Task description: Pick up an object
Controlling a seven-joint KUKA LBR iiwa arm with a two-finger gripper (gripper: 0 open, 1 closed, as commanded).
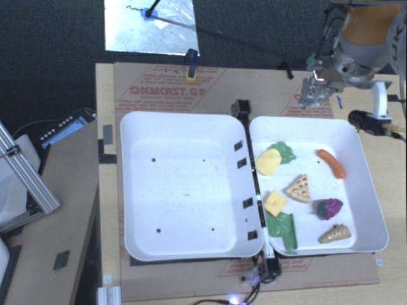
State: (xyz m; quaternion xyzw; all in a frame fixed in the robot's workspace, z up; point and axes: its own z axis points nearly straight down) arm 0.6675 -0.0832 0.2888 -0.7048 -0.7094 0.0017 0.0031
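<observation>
Surface: you have a tan cardboard-faced bench top (172, 84) printed with red lettering, standing over dark carpet. On it sit two shallow white plastic bins side by side, the left bin (137, 129) and the right bin (362, 148), joined along the middle by a row of black clips (245, 164).

Room: a silvery reflective sheet (149, 18) lies on the floor beyond the bench; a yellow-and-blue clamp (191, 65) grips the bench's far edge. At the left stand a grey metal rail (25, 176) and a dark handheld device with a blue strip (63, 129).

Right bin contents, all lying apart from the claw:
- yellow lemon-shaped toy (268, 162) against a green leaf-shaped piece (284, 150)
- orange sausage-shaped toy (331, 162), far right
- tan pizza-slice toy (298, 188), middle
- yellow cheese-like block (275, 203) touching a green flat strip (284, 229)
- purple grape-cluster toy (329, 208)
- beige cone-shaped toy (335, 234), near corner

Arm: the grey arm with orange band (372, 18) is cut off by the top right corner. Its metal two-finger gripper (310, 97) hangs above the bench just beyond the right bin's far rim.

Hard to make out: the claw is small and blurred, so you cannot tell whether it is spread or pressed together.
</observation>
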